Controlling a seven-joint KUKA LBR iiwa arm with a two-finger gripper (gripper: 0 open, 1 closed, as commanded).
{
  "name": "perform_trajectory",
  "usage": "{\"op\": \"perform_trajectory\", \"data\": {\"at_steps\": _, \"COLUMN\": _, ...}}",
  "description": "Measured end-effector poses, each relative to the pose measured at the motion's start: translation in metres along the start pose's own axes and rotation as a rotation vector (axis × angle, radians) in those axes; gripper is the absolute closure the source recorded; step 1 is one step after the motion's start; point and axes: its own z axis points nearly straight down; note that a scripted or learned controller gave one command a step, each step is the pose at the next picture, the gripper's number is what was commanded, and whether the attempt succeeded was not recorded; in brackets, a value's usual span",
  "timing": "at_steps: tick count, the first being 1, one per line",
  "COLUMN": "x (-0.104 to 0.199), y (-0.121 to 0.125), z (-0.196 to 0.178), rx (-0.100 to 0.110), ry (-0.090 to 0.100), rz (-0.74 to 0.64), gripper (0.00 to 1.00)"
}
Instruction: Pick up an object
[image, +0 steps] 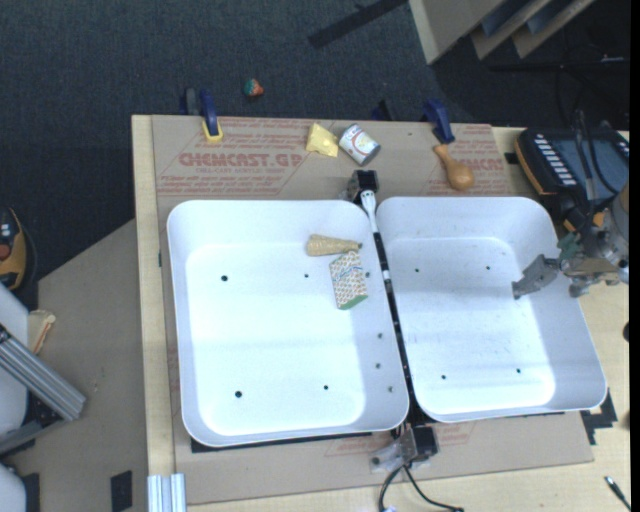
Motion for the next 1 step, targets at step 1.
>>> {"op": "perform_trajectory", "data": {"at_steps": 1, "x": -0.0271, "y": -0.0094, "z": -0.3392, "rx": -0.020, "ry": -0.010, "rz": 0.000, "gripper": 0.00}}
